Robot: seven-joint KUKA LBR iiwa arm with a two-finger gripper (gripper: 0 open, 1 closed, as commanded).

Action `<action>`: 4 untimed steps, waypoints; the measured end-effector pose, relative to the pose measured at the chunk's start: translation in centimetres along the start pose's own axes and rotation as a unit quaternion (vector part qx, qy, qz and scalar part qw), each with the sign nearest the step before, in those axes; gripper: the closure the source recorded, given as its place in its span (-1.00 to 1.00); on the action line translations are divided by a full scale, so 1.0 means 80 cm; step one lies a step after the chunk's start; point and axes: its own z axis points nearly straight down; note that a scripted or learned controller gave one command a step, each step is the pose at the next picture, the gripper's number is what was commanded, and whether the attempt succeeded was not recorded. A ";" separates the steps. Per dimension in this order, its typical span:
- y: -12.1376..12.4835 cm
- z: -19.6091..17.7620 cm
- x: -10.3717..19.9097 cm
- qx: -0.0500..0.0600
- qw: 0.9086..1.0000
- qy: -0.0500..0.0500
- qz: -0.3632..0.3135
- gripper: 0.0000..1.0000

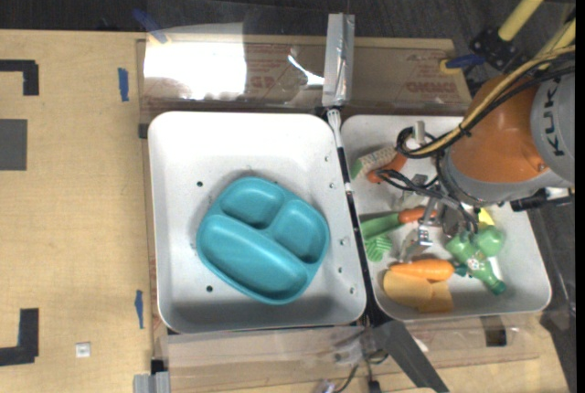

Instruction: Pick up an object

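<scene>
Two shallow white bins side by side on tan surface (73, 227). Left bin (174, 154) holding a teal divided plate (263, 238) with three compartments, lying near bin middle, tilted toward lower right. Right bin (535, 277) crowded with small toys: orange carrot-like piece (419, 270) on top of a tan-yellow block (422, 293) near front edge, green bottle shape (480, 256) just right of it, green stick-like piece (377, 222) near the left wall, small light-green leafy bit (378, 246) just below that, red-and-white item (379, 164) near the back left corner. Arm (507, 140) reaching in from right, orange band over back right part of right bin, black and yellow cables looping off wrist. Gripper (431, 222) low inside right bin, above the toy cluster, between green stick piece and green bottle shape, just above carrot piece. Jaws lost in metal parts, wires and toys: cannot tell if wide or narrow, nothing clearly seen between them. Clear plastic sheet (238, 62) and metal strip (338, 58) behind bins on cardboard. Blue tape marks (122, 82) on surface at left.
</scene>
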 end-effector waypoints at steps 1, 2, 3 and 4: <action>-0.006 0.000 0.011 0.000 1.000 -0.002 -0.024 -1.00; 0.007 0.000 0.009 0.002 0.999 -0.002 -0.035 -1.00; 0.011 0.001 -0.061 0.001 0.997 -0.001 -0.071 -1.00; -0.070 0.000 -0.016 0.002 0.995 0.000 -0.102 -1.00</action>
